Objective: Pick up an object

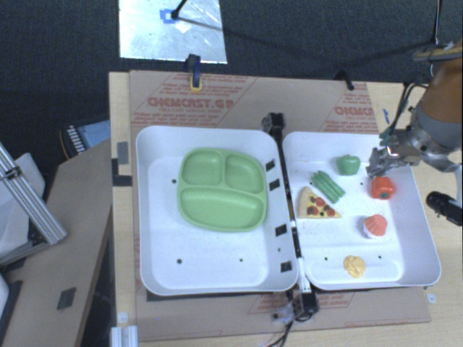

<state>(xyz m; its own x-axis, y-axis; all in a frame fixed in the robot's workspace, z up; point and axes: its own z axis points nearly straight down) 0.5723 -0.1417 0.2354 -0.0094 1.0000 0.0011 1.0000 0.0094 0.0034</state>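
The right bin point(419, 262) holds several toy foods: a green pepper point(348, 165), a green bean bundle point(328, 186), a pizza slice point(316, 204), a red-orange tomato point(383, 187), a red and white piece point(375, 226) and a yellow piece point(354, 266). My gripper point(378, 163) hangs over the bin's far right part, just above the tomato and to the right of the pepper. Nothing shows between its fingers.
The left bin point(155, 266) holds a green divided plate point(221, 190). A black divider with clips point(283, 201) runs between the bins. Cardboard lies under both. A metal sheet point(172, 20) sits at the back and an aluminium frame point(25, 201) at the left.
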